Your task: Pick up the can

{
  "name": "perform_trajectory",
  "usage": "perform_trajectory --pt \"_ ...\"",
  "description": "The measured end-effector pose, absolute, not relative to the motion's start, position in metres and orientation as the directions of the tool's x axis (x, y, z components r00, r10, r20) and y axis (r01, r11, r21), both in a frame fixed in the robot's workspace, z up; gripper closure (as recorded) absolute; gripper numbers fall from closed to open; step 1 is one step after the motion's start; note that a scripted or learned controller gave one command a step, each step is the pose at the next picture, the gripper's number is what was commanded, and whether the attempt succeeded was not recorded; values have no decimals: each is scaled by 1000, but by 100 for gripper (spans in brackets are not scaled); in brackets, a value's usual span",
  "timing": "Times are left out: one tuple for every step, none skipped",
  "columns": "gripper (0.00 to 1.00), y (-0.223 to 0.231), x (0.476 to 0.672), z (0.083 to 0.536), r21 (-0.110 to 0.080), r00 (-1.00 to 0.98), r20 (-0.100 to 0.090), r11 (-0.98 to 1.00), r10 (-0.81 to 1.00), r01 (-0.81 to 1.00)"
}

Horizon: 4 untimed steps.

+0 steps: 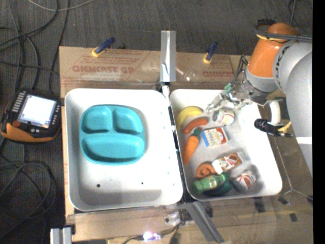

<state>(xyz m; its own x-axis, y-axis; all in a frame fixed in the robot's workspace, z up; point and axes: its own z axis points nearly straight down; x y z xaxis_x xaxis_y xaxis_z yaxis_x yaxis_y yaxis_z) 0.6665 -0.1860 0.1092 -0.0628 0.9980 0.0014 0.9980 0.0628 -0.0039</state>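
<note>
Your claw [227, 101] hangs over the far end of the right bin [271, 159], and how wide it stands cannot be told, nor anything in its grip, with a small round white object [224, 117] just below it. The can [246, 178] lies well toward you from the claw, at the bin's near end beside a green bottle [213, 183], so the approach looks not yet made; next you need to travel there and descend. Beyond, cables trail across dark carpet, a teal tray [112, 134] fills the left bin [76, 187].
</note>
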Motion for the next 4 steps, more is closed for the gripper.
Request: perform_trajectory --pt "0 -210 673 96 -3 -77 15 77 997 997" --pt "100 -211 675 103 11 -81 0 81 997 997" --pt "0 -206 675 102 4 -85 9 84 996 996" --pt "0 -212 656 91 10 -74 7 74 997 997"
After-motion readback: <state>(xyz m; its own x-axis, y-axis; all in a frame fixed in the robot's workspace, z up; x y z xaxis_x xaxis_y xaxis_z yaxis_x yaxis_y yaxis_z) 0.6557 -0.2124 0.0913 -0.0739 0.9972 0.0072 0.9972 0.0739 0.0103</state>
